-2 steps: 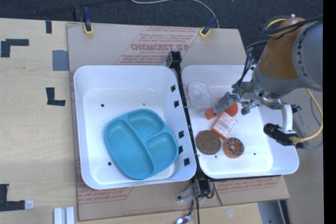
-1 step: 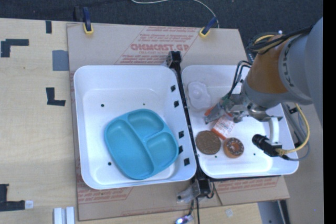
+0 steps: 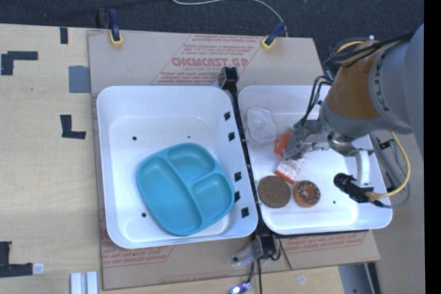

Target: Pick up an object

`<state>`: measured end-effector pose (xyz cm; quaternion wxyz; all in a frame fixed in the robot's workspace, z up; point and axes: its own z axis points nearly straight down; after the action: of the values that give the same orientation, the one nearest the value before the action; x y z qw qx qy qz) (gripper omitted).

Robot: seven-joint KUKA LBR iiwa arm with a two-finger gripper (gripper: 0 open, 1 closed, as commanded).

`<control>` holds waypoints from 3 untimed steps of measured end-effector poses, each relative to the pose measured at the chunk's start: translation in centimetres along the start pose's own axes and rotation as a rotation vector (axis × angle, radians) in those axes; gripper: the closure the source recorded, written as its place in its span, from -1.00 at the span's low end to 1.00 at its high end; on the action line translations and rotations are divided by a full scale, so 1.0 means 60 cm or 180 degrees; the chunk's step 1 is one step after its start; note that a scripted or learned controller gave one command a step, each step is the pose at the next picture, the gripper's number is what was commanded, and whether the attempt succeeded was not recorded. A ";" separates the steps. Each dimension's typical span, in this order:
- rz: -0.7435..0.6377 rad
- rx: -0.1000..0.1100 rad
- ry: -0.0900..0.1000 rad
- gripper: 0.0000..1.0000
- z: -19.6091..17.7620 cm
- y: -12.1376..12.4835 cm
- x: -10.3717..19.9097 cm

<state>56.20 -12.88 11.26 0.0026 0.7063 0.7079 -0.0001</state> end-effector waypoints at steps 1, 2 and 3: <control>0.0001 -0.0003 0.0010 1.00 -0.105 0.003 0.005; 0.0003 0.0003 0.0011 1.00 -0.154 0.005 0.005; -0.0010 0.0016 0.0017 1.00 -0.169 -0.007 0.081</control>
<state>55.76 -7.99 21.38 -0.0010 0.7052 0.7090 0.0000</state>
